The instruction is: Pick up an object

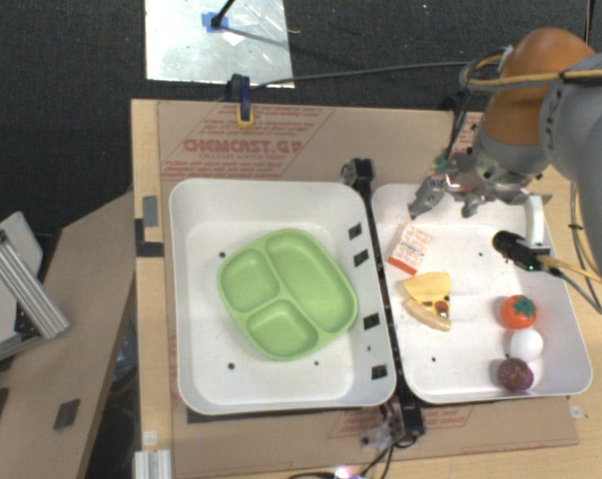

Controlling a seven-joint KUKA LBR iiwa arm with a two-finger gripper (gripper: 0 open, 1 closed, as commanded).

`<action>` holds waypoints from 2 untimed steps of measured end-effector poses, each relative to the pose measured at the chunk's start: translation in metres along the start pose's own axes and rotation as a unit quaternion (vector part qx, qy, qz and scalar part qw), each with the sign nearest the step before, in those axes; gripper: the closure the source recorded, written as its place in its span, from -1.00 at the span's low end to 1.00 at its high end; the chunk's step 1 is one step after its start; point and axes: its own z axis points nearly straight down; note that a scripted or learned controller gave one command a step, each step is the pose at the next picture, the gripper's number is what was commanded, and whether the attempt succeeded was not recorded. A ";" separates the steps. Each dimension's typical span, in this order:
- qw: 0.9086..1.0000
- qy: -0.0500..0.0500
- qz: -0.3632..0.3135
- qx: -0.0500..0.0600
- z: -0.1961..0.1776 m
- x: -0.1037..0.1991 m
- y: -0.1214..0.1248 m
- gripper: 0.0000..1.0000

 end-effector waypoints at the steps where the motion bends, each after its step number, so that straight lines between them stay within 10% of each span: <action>1: 1.000 0.000 0.000 0.000 0.063 0.000 -0.001 -1.00; 2: 1.000 0.000 0.000 -0.001 0.073 0.000 0.000 -1.00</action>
